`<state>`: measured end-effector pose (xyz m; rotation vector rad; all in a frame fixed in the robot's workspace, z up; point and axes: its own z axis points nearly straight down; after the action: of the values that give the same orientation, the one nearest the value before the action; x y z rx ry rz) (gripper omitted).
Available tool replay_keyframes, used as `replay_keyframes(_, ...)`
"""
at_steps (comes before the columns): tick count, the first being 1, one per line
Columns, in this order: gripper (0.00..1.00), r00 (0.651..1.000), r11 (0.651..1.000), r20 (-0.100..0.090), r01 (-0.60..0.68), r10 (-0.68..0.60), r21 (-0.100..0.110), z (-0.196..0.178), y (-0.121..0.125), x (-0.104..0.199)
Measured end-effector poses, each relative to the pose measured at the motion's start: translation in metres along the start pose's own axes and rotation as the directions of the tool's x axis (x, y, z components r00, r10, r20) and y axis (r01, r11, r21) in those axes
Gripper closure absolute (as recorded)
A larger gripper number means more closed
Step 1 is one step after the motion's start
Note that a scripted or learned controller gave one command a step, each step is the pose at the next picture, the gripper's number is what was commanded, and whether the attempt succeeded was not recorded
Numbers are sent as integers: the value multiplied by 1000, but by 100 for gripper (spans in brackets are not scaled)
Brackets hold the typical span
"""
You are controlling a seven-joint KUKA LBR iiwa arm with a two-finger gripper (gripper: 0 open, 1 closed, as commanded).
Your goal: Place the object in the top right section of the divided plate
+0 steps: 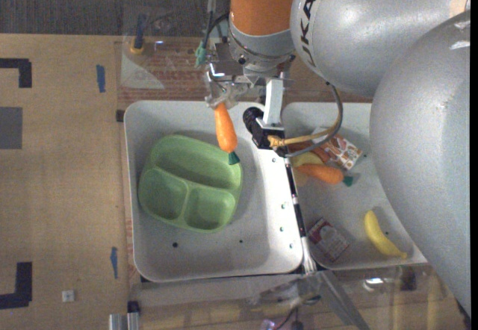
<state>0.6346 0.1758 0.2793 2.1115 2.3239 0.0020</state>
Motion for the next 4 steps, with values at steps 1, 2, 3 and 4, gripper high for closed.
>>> replay_keyframes(1, 100, 977, 977, 0, -215, 215, 1, -98, -27, 43)
replay_keyframes(2, 100, 996, 996, 0, -92, 92, 5, -7, -91, 36)
replay_keyframes(3, 100, 983, 983, 1, -185, 185, 6, 41, -58, -27)
replay_keyframes(4, 100, 993, 993, 0, -120, 120, 6, 63, -77, -11)
